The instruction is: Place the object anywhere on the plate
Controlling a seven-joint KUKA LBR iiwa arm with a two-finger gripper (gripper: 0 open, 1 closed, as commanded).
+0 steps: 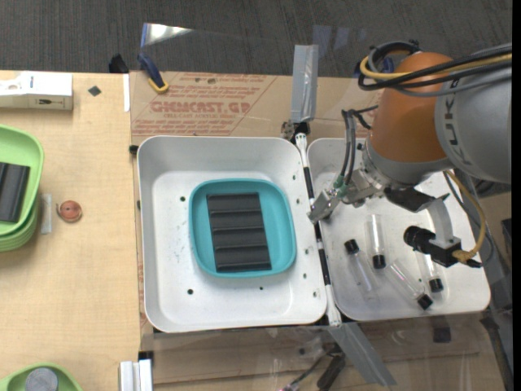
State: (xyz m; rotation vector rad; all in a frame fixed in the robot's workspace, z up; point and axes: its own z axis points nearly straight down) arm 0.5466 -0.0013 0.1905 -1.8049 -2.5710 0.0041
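Camera view: cardboard (213,103) lettering (partly legible, "CHEMCAST") behind teal plate (242,227).

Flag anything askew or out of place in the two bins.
The clear tubes with black caps lie scattered at different angles on the right bin floor. The teal plate in the left bin sits square, bearing a black ridged insert. Nothing looks spilled or broken.
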